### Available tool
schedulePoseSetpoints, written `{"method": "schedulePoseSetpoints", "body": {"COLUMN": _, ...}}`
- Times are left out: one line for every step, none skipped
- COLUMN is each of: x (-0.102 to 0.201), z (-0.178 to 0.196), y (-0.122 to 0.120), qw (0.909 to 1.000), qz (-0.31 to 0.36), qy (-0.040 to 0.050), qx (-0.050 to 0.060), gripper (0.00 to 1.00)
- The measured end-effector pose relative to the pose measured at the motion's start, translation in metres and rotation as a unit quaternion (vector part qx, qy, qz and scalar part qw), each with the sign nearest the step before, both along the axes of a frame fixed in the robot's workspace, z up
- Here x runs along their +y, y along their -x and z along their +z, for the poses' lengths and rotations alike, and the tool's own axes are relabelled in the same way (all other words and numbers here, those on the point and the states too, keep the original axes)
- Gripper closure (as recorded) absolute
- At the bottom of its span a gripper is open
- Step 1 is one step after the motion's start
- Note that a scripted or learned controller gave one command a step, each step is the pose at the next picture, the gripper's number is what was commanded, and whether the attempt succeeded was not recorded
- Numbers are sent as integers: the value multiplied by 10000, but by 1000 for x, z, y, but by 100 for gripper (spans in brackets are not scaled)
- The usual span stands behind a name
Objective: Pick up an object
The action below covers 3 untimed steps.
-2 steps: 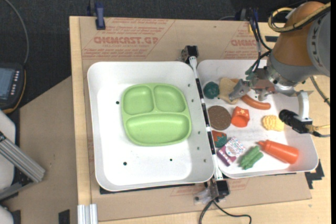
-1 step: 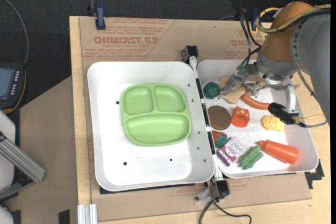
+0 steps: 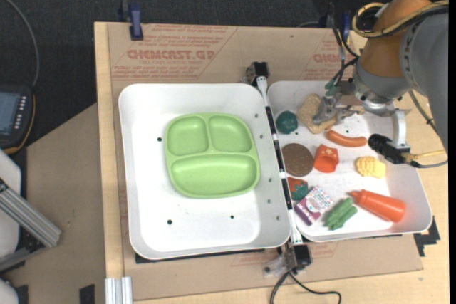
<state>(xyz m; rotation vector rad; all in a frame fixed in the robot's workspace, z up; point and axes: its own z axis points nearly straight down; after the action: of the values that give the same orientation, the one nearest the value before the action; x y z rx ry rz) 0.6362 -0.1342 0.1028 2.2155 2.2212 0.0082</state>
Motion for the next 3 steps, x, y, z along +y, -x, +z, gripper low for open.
{"method": "schedulePoseSetpoints", "body": {"x": 26, "z": 67, "y": 48, "qw": 10000, "qz": -6, "qy": -7, "qx": 41, "gripper": 100}}
{"method": "schedulePoseSetpoints", "body": {"x": -66, "z": 27, "y": 73, "qw": 10000, "qz": -47, "qy": 6, "qx": 55, "gripper": 100}}
{"method": "schedulePoseSetpoints", "body": {"x": -48, "z": 58, "y": 24, "qw": 10000, "qz": 4, "qy": 16, "qx": -1, "gripper": 100}}
